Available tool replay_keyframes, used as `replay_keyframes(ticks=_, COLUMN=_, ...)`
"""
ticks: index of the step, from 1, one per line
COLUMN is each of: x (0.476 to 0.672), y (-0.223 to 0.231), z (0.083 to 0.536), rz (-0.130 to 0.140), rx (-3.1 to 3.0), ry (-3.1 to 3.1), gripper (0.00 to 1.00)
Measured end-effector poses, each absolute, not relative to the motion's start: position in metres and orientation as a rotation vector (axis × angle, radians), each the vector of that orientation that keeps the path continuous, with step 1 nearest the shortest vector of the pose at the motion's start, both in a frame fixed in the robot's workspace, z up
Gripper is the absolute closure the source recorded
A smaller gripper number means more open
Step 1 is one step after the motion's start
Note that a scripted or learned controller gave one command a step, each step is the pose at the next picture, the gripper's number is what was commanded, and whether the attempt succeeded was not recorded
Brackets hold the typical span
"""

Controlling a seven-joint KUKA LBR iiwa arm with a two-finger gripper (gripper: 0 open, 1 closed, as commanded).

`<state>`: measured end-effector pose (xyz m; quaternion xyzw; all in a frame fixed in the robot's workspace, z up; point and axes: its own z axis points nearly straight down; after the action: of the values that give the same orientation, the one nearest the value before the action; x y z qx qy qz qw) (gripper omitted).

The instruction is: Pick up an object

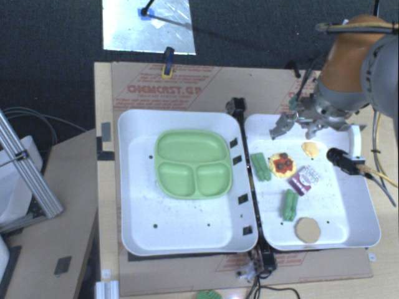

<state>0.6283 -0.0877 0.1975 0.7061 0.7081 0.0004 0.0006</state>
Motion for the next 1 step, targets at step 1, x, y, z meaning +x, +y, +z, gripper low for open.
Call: replay_keyframes(ticks=1, x=0.5501, y=-0.1262, z=0.0847, rz=0.007, rx=2.215, ry=2.210, gripper=0.00)
